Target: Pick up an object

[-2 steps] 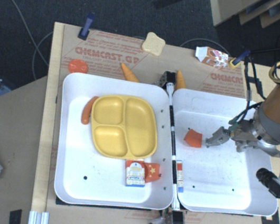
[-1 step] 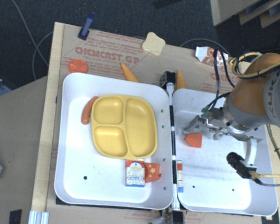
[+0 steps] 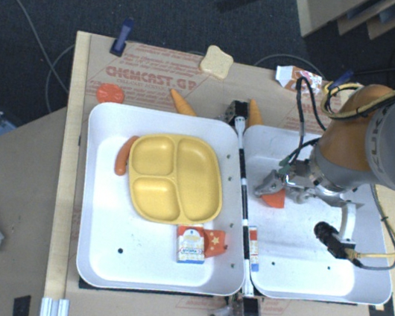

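A small orange-red piece [image 3: 274, 199] lies in the right bin [image 3: 298, 273], near its left wall. My gripper [image 3: 274, 186] hangs low right over that piece, touching or almost touching its top edge. The grey arm with its orange band [image 3: 352, 139] comes in from the right above the bin. In the left bin [image 3: 94, 249] lie a yellow divided plate [image 3: 176, 178], a red sausage [image 3: 123, 155] at the plate's left edge, and a small carton [image 3: 192, 245] with a red piece [image 3: 216, 243] against it.
Behind the bins on the bench are a carrot [image 3: 183, 103], a bread slice [image 3: 217, 61], a blue item [image 3: 121, 36], a red disc [image 3: 110, 93] and a wrapper [image 3: 300, 78]. A black connector on a cable [image 3: 329, 239] hangs over the right bin.
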Action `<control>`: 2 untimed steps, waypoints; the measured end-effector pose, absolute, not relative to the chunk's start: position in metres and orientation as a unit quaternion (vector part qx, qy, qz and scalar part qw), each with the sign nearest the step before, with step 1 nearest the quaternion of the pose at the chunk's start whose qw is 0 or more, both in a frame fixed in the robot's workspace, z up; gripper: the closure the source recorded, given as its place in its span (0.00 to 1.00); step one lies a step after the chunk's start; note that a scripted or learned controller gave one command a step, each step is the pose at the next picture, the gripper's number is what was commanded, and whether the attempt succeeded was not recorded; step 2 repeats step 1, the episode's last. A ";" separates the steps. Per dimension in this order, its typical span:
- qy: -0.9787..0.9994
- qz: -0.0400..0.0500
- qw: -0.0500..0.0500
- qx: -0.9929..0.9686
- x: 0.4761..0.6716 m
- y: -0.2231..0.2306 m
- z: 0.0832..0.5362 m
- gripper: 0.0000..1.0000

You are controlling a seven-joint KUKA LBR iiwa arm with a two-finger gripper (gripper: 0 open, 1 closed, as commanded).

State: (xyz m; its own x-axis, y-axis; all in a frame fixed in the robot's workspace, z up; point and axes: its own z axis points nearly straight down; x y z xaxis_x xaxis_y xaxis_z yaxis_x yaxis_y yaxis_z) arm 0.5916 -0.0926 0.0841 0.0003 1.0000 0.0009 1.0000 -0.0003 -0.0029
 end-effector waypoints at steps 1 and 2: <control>-0.707 0.000 0.000 -0.707 0.592 -0.092 0.094 1.00; -0.707 0.000 0.000 -0.707 0.592 -0.092 0.094 1.00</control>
